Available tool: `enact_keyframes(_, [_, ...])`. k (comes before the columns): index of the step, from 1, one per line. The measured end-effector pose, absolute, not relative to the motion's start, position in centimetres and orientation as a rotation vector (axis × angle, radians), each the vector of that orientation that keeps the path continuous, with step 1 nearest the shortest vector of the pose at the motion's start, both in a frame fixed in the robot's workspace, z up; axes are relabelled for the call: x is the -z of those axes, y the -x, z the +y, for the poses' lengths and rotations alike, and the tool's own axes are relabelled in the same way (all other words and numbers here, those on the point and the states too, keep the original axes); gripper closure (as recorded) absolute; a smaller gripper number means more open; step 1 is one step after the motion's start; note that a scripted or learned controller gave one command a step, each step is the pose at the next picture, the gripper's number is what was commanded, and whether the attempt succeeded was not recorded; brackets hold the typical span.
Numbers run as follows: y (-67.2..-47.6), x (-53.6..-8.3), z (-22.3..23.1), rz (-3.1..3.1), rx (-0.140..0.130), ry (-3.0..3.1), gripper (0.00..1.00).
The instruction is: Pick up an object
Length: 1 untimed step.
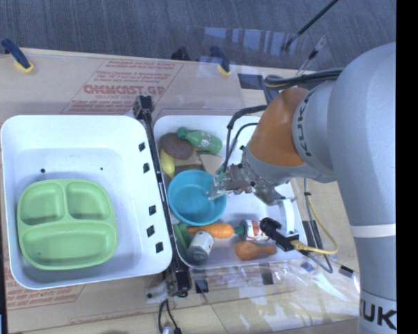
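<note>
Blue bowl [195, 196] at frame centre, in the right bin [287, 218]: the gripper [219, 185] meets its rim, whether clamped or released unclear.

Even, bright overhead light, soft shadows inside the white bins [76, 127], perhaps slight blur, mild glare on plastic sheeting [258, 44].

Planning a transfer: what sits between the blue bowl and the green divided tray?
In the camera view, only the two bins' adjoining white walls separate the blue bowl from the green divided tray; the left bin's floor there is bare.
</note>
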<state>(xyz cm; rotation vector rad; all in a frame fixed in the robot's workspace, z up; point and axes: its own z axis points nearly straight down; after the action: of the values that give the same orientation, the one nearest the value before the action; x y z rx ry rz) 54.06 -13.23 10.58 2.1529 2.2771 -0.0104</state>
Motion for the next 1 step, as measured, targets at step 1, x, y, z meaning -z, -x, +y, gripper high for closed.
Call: enact_keyframes(1, [-52.83, -9.63, -12.87, 1.952, 0.001, -2.466, 1.0])
